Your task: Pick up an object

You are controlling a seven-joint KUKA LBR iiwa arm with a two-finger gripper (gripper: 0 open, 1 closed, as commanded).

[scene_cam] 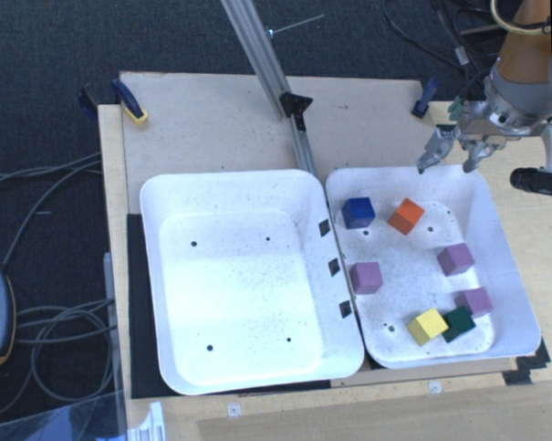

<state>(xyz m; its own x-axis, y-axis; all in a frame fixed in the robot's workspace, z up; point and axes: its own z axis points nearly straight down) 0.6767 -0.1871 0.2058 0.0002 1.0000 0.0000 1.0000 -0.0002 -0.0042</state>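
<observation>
Seven blocks sat in the right bin, none lifted, so we logged the pick as not started. We counted a blue block and an orange block near the far wall, a purple block close to the divider, another purple one toward the right side, a third purple lower down, and a yellow block touching a green block near the front edge. The left bin held no blocks that we could see. The gripper hung over the far right rim of the right bin, above and apart from every block; its two fingers were spread open with nothing between them. The orange block was the nearest candidate, just inward of the gripper, and it stood clear of its neighbours, so we judged it an easy target. What was left, by our reading: pick a block, move over it, descend, close on it, lift. The yellow and green pair looked harder, since they touched and a finger might not fit between them.
</observation>
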